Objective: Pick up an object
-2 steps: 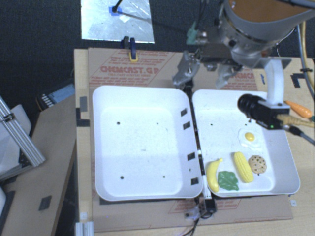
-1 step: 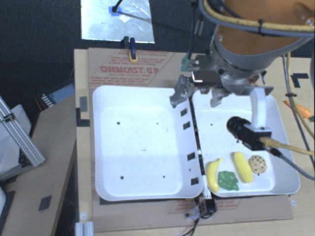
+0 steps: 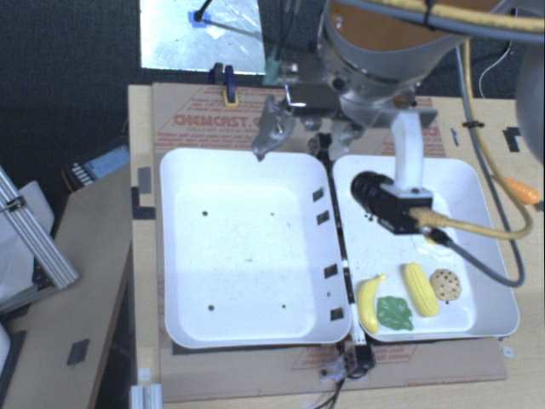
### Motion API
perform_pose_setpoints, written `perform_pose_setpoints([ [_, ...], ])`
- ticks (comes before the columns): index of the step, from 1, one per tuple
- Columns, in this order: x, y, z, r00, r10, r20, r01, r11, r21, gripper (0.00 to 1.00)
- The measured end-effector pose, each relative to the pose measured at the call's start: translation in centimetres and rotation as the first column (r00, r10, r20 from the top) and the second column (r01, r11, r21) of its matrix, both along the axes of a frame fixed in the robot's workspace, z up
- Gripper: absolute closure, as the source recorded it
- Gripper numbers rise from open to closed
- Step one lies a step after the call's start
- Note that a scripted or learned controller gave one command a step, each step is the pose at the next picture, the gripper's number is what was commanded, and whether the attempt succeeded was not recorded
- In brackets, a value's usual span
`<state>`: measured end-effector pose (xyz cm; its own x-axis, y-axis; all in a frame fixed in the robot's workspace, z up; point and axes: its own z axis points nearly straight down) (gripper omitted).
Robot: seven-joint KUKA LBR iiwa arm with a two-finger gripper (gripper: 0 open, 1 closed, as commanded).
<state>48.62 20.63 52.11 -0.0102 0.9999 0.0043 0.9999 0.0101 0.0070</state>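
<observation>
Bins are sitting side by side on the table (image 3: 145, 143): the left bin (image 3: 247, 254) bare, the right bin (image 3: 477, 194) keeping its items in the near corner. The arm is hanging over the far rims, its jaws (image 3: 274, 136) seemingly gripping nothing, though blur means I cannot tell their gap. Banana (image 3: 369, 303), corn (image 3: 420, 290), green piece (image 3: 394, 313) and cookie (image 3: 445, 285) are lying clustered, well apart from it.

Two shallow white bins sit side by side on the bench. The left bin (image 3: 183, 254) lies bare. The right bin (image 3: 477, 186) holds four things clustered in its near part: a banana (image 3: 368, 303) by the divider, a green leafy piece (image 3: 395, 313) just right of it, a corn cob (image 3: 421, 289), and a cookie (image 3: 445, 285) furthest right. The gripper (image 3: 294, 139) hangs over the far edge between the bins, well apart from the cluster.
</observation>
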Motion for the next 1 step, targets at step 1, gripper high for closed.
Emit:
perform_pose_setpoints([
  [1, -0.03, 2.95, -7.89, 1.0, -0.003, -0.012, 0.003, 1.0, -0.006, 0.0],
])
